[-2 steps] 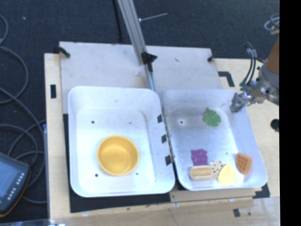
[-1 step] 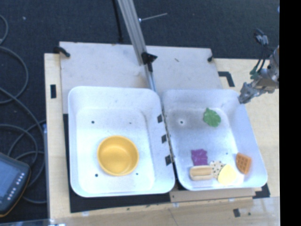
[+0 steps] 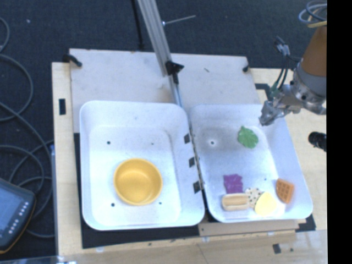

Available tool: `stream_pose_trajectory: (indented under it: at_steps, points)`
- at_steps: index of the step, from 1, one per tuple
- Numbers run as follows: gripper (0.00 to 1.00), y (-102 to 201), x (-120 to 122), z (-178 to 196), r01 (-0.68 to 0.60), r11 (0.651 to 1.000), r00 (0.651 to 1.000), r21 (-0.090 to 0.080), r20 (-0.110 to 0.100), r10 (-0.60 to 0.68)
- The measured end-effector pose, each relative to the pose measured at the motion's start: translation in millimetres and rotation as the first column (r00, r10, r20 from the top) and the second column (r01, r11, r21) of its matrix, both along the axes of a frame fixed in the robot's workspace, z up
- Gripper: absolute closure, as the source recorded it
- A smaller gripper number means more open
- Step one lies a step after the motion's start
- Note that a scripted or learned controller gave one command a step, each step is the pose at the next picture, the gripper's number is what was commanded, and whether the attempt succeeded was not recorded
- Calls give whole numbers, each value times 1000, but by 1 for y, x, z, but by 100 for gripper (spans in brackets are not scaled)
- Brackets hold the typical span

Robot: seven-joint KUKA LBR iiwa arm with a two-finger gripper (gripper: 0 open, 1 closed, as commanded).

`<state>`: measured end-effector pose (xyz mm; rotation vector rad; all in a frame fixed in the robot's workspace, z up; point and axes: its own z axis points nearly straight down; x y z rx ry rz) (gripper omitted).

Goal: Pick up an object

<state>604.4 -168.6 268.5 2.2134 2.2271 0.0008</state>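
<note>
My gripper (image 3: 268,116) hangs over the upper right corner of the right bin (image 3: 220,120), just right of and above a green leafy piece (image 3: 248,137). Nothing shows between its fingers. Along the bin's front lie a purple block (image 3: 233,182), a tan bread-like roll (image 3: 235,202), a spotted white die (image 3: 252,196), a pale yellow round piece (image 3: 266,204) and an orange waffle-like piece (image 3: 284,190). The left bin (image 3: 99,120) holds a yellow bowl (image 3: 137,181).
A slanted metal rail (image 3: 157,32) runs from the top down to the gap between the bins. Cables lie on the dark floor at the left, and a tablet (image 3: 14,213) sits at the lower left.
</note>
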Motion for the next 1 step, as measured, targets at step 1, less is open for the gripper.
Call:
stream_pose_trajectory:
  at_steps: [1]
  points:
    - [100,50,4,7,-2,1000,1000,2,0,2]
